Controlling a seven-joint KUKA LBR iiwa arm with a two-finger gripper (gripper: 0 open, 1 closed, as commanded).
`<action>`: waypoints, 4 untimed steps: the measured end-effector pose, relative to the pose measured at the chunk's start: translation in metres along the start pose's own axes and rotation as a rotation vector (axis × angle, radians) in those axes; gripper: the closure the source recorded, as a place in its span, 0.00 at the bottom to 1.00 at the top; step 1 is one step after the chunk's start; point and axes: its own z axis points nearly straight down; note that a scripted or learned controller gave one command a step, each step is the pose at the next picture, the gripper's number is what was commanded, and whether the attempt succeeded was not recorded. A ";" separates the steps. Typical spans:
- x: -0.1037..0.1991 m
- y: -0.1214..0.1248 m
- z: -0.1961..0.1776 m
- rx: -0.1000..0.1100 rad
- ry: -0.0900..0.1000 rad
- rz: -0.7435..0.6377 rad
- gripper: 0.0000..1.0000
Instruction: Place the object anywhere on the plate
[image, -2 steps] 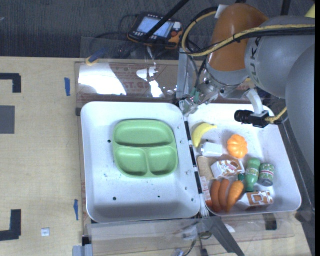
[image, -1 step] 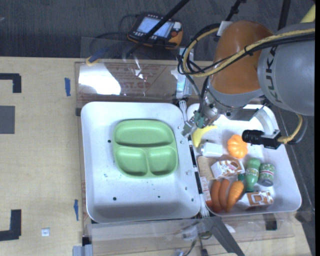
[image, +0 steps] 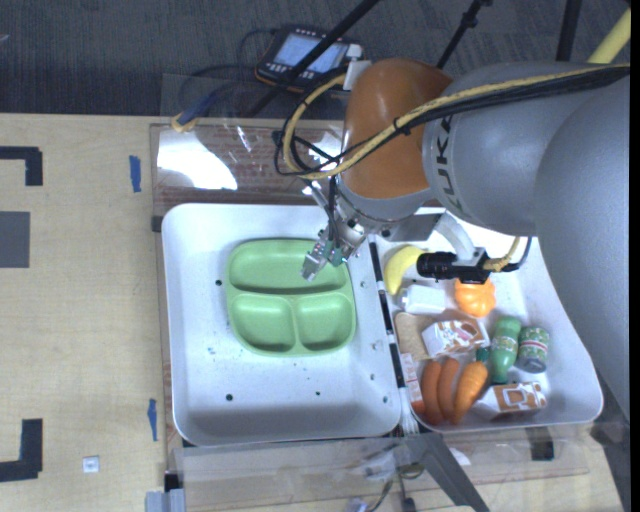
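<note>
While the jaws hang low over the left bin, entries run left to right, each placed relative to them.

1. Left bin (image: 190, 330): white, shallow; its bare floor lies left of and nearer the camera than the jaws.
2. Plate (image: 290, 322): green, divided, one long compartment on the far side and two short ones on the near side. Its long axis runs left to right. The jaws stand over the right end of the long compartment; most of the plate lies to their left and toward the camera.
3. Jaws: small, pointed down and slightly left, at the end of the arm (image: 400, 130). Whether they are open, closed or gripping anything cannot be told at this size.
4. Banana (image: 400, 268): yellow, just right of the jaws, across the rims where the bins meet; the nearest loose thing.
5. Orange fruit (image: 475, 298): farther right, beyond the banana.
6. Carrots (image: 452, 388): right of the jaws and well toward the camera, lying close together.
7. Green cans (image: 520, 345): farthest right, beside small cartons.

Judgement: the task's object is either hidden at the jaws, already above the plate, or among the right-bin things. In the first case the move is a short descent and release; in the second, a reach rightward, the banana being closest.
</note>
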 end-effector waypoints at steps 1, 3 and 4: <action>-0.028 -0.023 -0.008 -0.002 -0.003 -0.216 1.00; 0.017 -0.023 0.001 0.000 0.001 -0.593 1.00; 0.066 0.013 0.014 -0.001 0.001 -0.819 1.00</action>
